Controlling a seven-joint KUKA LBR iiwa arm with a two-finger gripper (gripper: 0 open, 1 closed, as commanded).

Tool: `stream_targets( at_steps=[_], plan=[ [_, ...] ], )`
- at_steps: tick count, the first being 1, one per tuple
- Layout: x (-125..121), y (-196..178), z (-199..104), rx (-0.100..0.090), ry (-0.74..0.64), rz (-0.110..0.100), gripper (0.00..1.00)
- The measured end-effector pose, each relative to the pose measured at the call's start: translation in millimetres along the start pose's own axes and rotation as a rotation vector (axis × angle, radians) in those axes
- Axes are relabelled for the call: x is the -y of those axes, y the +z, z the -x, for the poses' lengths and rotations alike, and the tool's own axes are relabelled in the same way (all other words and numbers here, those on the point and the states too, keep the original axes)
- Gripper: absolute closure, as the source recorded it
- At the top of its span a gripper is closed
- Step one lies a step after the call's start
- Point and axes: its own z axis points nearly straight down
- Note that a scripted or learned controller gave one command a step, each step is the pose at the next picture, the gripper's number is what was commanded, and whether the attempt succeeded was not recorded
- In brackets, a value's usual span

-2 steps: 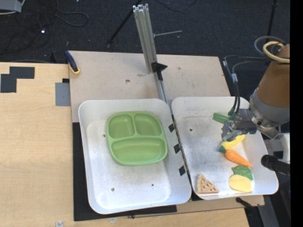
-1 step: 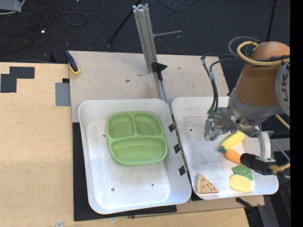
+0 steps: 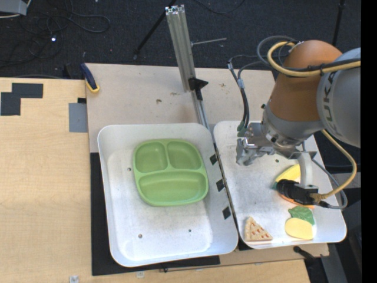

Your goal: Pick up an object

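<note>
End effector [image 3: 246, 155] above bare bin floor [image 3: 253, 190]

Green divided plate [image 3: 171, 173] in white bin [image 3: 118, 229], tan waffle-patterned wedge [image 3: 257, 230], yellow piece [image 3: 299, 229] — green-topped

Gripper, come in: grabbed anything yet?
Gripper over right bin, nothing seen held. Waffle wedge and yellow pieces lie untouched. Green tray in left bin.

Green tray [image 3: 171, 173] lies in left bin [image 3: 118, 229], well left of jaws. Aluminium post [image 3: 180, 46] stands up-left of jaws. Desk [image 3: 129, 96] bare behind bins. Cables [image 3: 65, 13] on floor beyond.
</note>
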Motion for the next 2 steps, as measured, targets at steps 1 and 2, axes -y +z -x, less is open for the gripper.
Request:
stream_targets(
  at_steps=[1,2],
  plan=[
    [-14.2,-1.1,-46.4,-0.001,0.000,0.000,1.00],
    [-42.5,16.0,-95.0,0.000,0.000,0.000,1.00]
  ],
)
